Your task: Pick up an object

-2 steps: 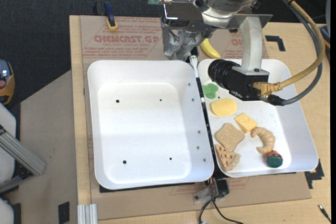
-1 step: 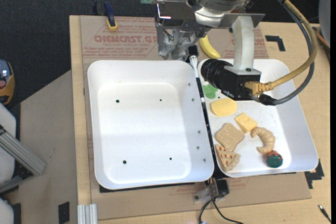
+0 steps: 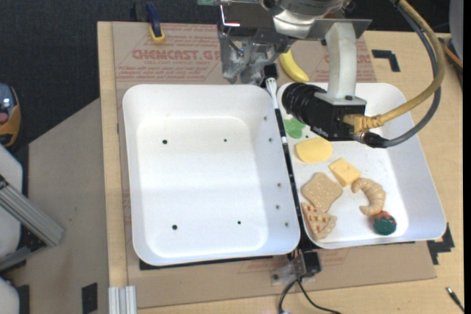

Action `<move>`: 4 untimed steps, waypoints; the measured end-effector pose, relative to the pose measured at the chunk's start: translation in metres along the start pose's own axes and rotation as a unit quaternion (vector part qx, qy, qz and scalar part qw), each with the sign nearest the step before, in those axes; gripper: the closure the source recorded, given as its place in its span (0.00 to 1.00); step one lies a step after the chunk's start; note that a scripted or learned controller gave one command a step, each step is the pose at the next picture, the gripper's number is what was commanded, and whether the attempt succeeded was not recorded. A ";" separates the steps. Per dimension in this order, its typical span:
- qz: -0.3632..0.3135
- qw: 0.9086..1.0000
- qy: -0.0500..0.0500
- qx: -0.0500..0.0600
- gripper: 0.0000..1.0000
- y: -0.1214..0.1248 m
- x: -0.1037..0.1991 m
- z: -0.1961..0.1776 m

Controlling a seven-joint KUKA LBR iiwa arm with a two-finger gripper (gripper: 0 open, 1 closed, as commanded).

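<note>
Brown board covers the bench point(image 3: 184, 40), printed with red lettering, and bears two shallow white bins side by side. Left bin point(image 3: 199, 173): bare white floor with four small dark dots. Right bin point(image 3: 419, 180): toy food items gathered toward its near half, namely a yellow oval piece point(image 3: 314, 151), a yellow cheese wedge point(image 3: 344, 172), a tan cracker point(image 3: 321, 191), a waffle piece point(image 3: 319, 220), a croissant point(image 3: 372, 195) and a green-and-red item point(image 3: 383, 223). A green piece point(image 3: 295, 129) lies just beside the dividing rim, partly under the black wrist hardware. A yellow banana point(image 3: 294, 68) rests at the far edge, behind the bin. Gripper point(image 3: 246, 62): positioned over the far rim between the bins, beneath the grey arm; whether it is released or clenched I cannot tell from where I stand, since the arm masks it. Progress, as a judgement: no object is seen lifted; every item lies on a surface. Selection, descent, closure and lift all appear to remain.
</note>
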State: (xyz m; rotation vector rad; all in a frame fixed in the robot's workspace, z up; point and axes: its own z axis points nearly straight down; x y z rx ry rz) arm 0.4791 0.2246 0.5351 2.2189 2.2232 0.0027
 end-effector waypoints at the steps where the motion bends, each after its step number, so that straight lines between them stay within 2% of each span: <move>1: 0.000 1.000 0.000 0.000 1.00 0.000 0.000 0.000; 4: 0.000 1.000 0.000 0.000 1.00 0.000 0.000 0.000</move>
